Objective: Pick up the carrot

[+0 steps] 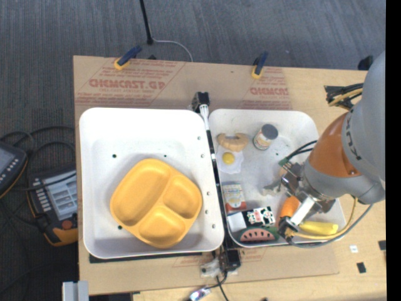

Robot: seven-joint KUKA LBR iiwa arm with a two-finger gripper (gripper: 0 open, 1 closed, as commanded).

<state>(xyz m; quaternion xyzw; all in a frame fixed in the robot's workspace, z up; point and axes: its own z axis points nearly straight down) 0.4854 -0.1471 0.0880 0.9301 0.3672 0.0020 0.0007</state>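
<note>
Camera view: looks down at a slant on a tabletop [125, 83] that bears two white bins side by side.
Carrot look: the carrot [288, 206] is a short, smooth, bright orange stub. Only part of it shows, since a pale robot part covers its right side.
Carrot place: it lies in the right bin [307, 119], in the lower right part, near the front wall.
Carrot neighbours: a black-and-white box [258, 216] sits just to its left, a watermelon slice [259, 235] lies below and left of it, and a banana [319, 229] lies to its lower right along the front wall.
Gripper: the gripper [283, 179] hangs low over the right bin, at the end of the grey arm with the orange band [332, 150], which reaches in from the right.
Gripper state: whether it is open or closed cannot be told at this angle.
Carrot to gripper: the carrot lies just beside the gripper, on the side toward the bin's front wall. Whether the two touch cannot be told, and no grip on it shows.
Rest of right bin: a bread roll [235, 142], a small can [266, 135], a yellow piece [229, 158] and a packet [233, 197] lie farther left and toward the back, well apart from the carrot.
Left bin: the left bin [100, 130] holds a yellow plate [156, 200] with three compartments.
</note>
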